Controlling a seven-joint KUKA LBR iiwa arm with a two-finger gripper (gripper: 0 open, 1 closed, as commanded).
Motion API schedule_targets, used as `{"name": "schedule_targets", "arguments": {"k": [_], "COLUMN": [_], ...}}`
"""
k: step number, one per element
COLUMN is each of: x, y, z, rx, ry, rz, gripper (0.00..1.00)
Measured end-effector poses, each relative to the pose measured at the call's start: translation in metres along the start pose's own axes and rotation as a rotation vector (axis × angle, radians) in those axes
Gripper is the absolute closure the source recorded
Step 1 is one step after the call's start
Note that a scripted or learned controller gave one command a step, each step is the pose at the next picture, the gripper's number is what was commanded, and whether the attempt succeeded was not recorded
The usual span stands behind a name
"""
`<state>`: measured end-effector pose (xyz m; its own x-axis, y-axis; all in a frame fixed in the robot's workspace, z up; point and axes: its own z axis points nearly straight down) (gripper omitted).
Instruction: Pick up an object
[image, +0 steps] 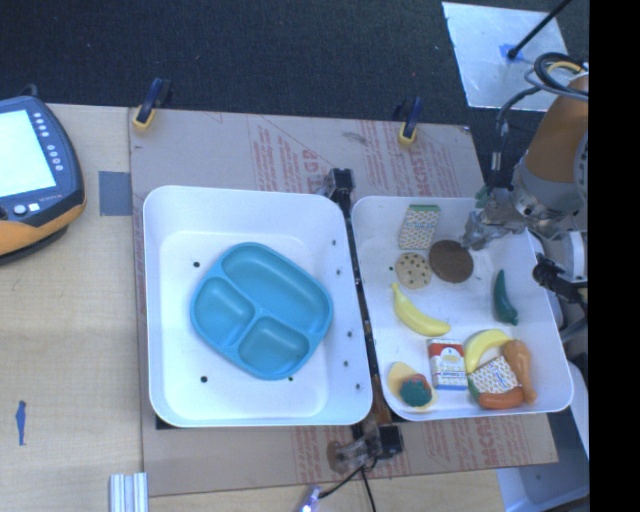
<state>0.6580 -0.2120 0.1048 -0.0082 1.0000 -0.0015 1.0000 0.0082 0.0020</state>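
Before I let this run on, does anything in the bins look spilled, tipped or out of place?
Nothing stands out. The blue tray lies flat in the left bin, just turned at an angle. The toy food sits loose inside the right bin, none over the rim.

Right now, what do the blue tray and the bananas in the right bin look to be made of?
Blue divided tray: likely molded plastic; uniform colour, rounded compartments, soft sheen. Bananas: probably plastic toy food; flat, even yellow, smooth skin without blemishes. The view is too coarse to rule out rubber or foam.
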Motion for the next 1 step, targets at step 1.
{"name": "schedule_targets", "arguments": {"k": [1], "x": [0.0179], "y": [-0.0357], "z": [-0.0709], "rx": [0.004], "ry": [0.003], "rz": [0.007], "gripper": [1.00]}}
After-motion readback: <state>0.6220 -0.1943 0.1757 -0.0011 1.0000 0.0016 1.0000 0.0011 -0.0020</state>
